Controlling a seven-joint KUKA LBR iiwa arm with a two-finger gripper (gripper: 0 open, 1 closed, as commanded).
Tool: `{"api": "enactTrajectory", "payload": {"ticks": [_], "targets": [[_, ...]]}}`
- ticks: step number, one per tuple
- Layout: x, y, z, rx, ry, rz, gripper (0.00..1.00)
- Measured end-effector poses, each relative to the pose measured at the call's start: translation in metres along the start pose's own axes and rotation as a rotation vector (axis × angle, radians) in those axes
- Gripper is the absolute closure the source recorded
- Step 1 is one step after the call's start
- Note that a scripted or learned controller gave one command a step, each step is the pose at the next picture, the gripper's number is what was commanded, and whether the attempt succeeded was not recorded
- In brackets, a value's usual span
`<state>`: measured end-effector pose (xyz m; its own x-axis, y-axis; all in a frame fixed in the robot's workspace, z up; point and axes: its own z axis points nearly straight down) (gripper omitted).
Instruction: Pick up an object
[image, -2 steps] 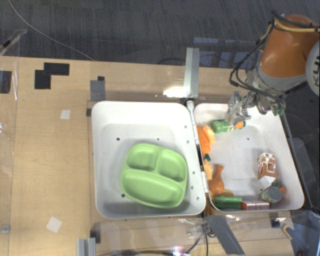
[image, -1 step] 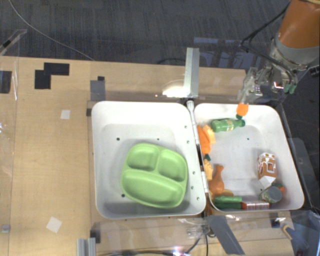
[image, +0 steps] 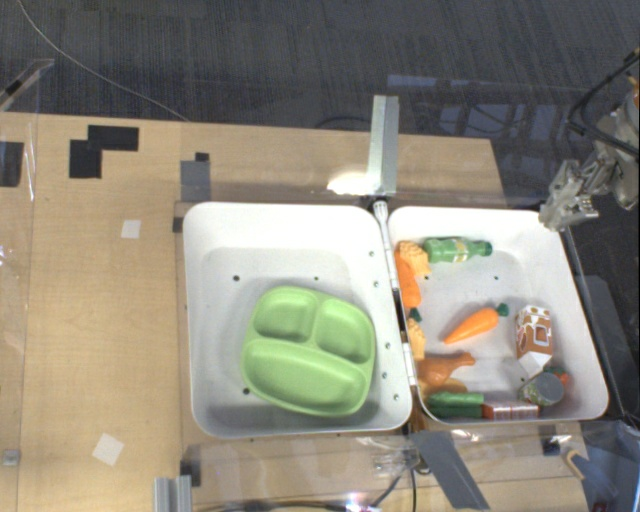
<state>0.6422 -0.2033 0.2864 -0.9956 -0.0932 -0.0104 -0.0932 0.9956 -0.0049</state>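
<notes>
Two white bins sit on the table (image: 100, 330). The left bin (image: 215, 250) holds one green divided plate (image: 310, 350). The right bin (image: 545, 250) holds one carrot (image: 470, 324), one green bottle (image: 455, 249) and other small items. The hand (image: 572, 200) hovers above the right bin's far right corner, carrying nothing; its spread I cannot tell.

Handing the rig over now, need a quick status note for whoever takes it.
Gripper: at the far right corner of the right bin, above the rim, nothing between its fingers.
Right bin holds the candidates: green bottle, carrot, small carton, plus more toys along the divider and near edge.
Left bin: green divided plate.
Done: nothing picked yet.
Left: descend onto one object, grasp, lift. The carrot lies apart from the rest, probably the easiest.
</notes>
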Motion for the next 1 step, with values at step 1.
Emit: {"api": "enactTrajectory", "payload": {"ticks": [1], "targets": [[-0.0349, 0.0582, -0.0021, -0.005, -0.002, 0.156, 1.0]]}}
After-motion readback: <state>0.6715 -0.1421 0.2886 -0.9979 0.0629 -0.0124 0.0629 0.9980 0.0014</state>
